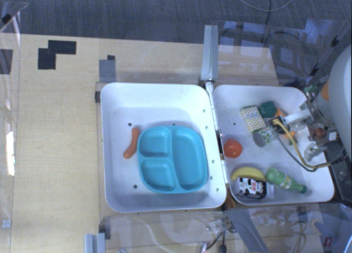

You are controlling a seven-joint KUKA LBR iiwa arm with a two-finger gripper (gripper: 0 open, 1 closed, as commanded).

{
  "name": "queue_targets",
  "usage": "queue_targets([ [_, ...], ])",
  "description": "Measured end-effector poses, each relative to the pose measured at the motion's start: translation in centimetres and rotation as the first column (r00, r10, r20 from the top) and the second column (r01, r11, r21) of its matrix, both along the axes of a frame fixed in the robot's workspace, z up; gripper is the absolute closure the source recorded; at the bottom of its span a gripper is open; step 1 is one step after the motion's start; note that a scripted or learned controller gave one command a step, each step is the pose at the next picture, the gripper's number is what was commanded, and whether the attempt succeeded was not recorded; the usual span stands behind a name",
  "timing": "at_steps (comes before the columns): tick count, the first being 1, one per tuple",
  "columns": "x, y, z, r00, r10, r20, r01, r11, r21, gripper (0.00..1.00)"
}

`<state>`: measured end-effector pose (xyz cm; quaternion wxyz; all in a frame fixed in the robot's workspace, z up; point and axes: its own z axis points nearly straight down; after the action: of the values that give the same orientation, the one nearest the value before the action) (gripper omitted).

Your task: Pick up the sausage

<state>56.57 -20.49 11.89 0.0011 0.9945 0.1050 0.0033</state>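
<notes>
Lying along the left flank of the blue divided plate point(173, 158), the sausage point(132, 142) rests on the floor of the left bin point(113, 191), its long axis running roughly from the worktop's far edge toward the near edge, with a slight curve. It appears to touch or nearly touch the plate's rim; the view is too coarse to settle which. The arm's wrist and pincer point(316, 131) sit at the right edge of the right bin point(330, 194), well apart from the sausage, among cables; whether the pincer is wide or narrow cannot be told from this view.

The right bin carries the clutter: a red ball point(232, 148), a banana point(247, 172), a green bottle point(285, 181), a dark carton point(253, 188), a patterned box point(252, 116) and a small can point(264, 136).

Judged from this layout, the step in hand is the approach. A sound grasp would likely cross the central divider, descend over the sausage's middle, and set the jaws across its short axis, so that one finger enters the bare floor on the side toward the worktop's left edge. The finger on the plate side has little room, so catching the plate's rim is the main risk.
</notes>
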Motion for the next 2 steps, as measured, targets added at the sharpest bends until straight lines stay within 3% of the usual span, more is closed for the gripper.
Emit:
queue_targets([
  [1, 0.0, 0.0, 0.0, 1.000, 0.000, -0.001, 0.000, 1.000, 0.000, 0.00],
  [2, 2.9, -0.2, -1.9, 1.000, -0.002, 0.003, 0.002, 1.000, 0.003, 0.00],
])
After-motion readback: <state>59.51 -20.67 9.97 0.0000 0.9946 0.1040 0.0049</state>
